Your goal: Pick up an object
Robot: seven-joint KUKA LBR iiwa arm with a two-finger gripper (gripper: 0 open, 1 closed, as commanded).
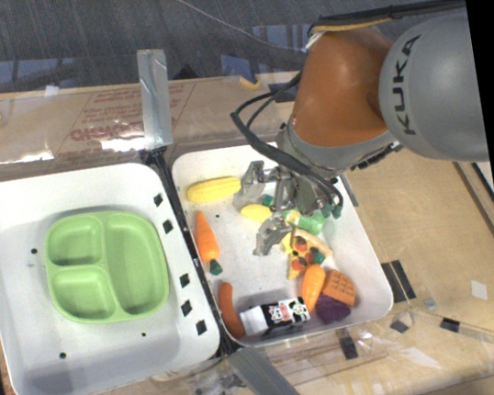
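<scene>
Arm reached in from frame right, wrist over the upper part of the right bin. Gripper pointed toward frame left, its two fingers spread apart, one at upper and one lower, nothing seen clamped between them. A small yellow lemon-like piece lay in the gap between the fingers, just below the corn; likely the target, by my reading. Its long axis ran roughly left-right, tilted slightly, so the fingers stood across its short side. Whether the fingers were down at its level could not be told from this slant. Right bin also held a carrot upright along the left wall, a sausage at lower left, a black-and-white carton along the bottom, an orange piece, a brown waffle-like block, a purple piece, and a pizza slice just below the wrist. Left bin held a green divided plate, compartments bare. Closing here would probably catch the yellow piece; the corn close by could be nudged.
</scene>
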